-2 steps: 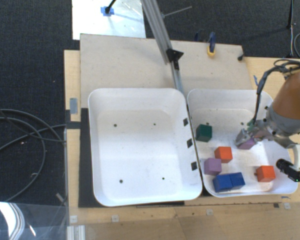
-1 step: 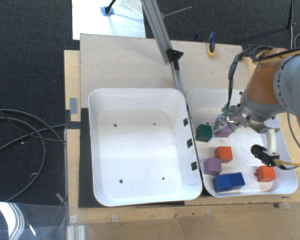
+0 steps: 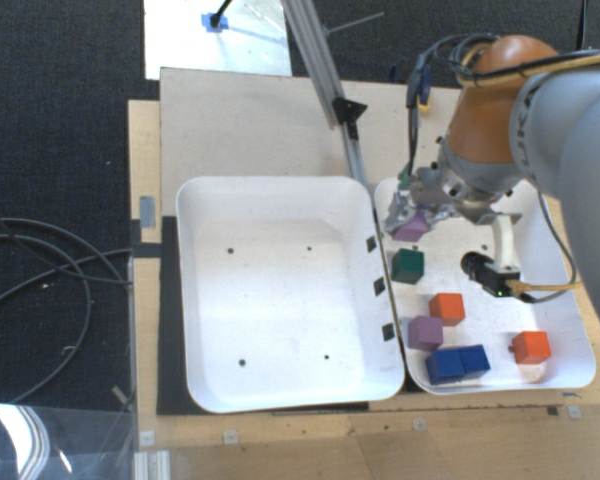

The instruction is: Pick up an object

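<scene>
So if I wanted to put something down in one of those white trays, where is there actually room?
The left bin has the room: its whole floor is bare. The right bin is crowded: green block, orange blocks and, purple block and blue block fill its near half, while the gripper hangs over a purple block at the far end.

white bins [image 3: 280, 193], purple block [image 3: 425, 332], green block [image 3: 408, 265], blue block [image 3: 458, 364]
</scene>
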